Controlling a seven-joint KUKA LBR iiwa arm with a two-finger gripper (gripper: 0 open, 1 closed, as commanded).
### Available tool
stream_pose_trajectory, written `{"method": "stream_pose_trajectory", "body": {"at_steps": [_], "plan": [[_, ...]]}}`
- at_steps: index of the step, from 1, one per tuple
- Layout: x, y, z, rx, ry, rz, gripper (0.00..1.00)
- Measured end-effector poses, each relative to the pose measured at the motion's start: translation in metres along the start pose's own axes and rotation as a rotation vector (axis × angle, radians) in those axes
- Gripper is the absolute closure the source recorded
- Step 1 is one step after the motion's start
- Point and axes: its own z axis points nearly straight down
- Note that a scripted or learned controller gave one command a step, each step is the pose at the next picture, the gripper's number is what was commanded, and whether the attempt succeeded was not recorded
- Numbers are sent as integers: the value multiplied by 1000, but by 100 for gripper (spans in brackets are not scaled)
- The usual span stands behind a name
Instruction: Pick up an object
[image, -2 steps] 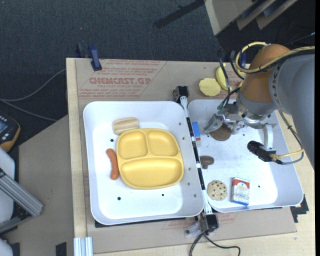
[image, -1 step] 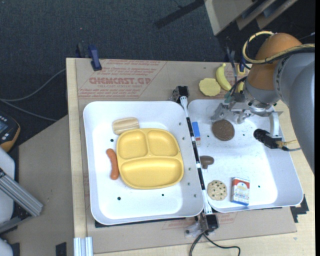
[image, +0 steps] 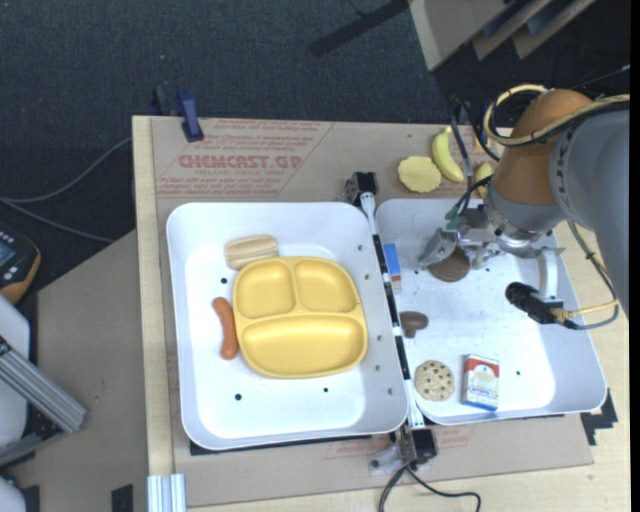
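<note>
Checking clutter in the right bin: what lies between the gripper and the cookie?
In the camera view, a small brown piece lies between the gripper and the cookie; otherwise bare white bin floor.

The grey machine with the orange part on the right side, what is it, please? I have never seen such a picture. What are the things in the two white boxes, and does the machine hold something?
It is a robot arm with a gripper at its end, meant to pick things up. One camera fixed above the bench looks down at a slant, and the arm reaches in from the right.

The left shallow white bin holds a yellow plastic tray with three compartments, a tan bun-shaped toy above it and an orange-red toy sausage beside it. The right shallow white bin holds a round chocolate-chip cookie, a small red and white box, a small brown lump and a brown round piece right under the gripper. Whether it is held, the picture cannot tell.
</note>
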Motion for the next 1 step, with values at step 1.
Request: {"method": "stream_pose_trajectory", "body": {"at_steps": [1], "plan": [[-30,25,-1,-8,-3,1,0]]}}
